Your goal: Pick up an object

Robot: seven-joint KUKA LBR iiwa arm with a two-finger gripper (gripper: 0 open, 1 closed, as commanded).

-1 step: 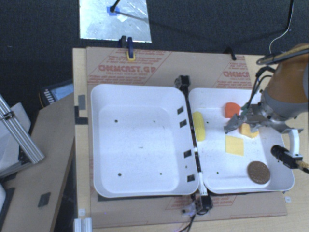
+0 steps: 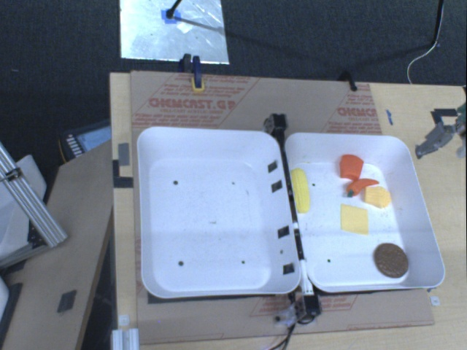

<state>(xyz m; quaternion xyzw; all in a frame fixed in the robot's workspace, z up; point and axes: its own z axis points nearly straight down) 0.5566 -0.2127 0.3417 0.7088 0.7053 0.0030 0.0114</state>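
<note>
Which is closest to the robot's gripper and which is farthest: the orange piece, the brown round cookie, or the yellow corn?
From the gripper, in the camera view:
1. Orange piece, at the right bin's back.
2. Brown round cookie, at that bin's front right corner.
3. Yellow corn, by the divider between the bins, farthest.

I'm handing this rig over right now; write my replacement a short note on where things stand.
Gripper: at the right edge of the view, outside the bins, holding nothing.
Right bin holds the yellow corn by the left wall, an orange piece, a small yellow-orange piece, a flat yellow slice and a brown round cookie.
Done: nothing picked yet.
Left: reach in, grasp one object, lift it.
</note>
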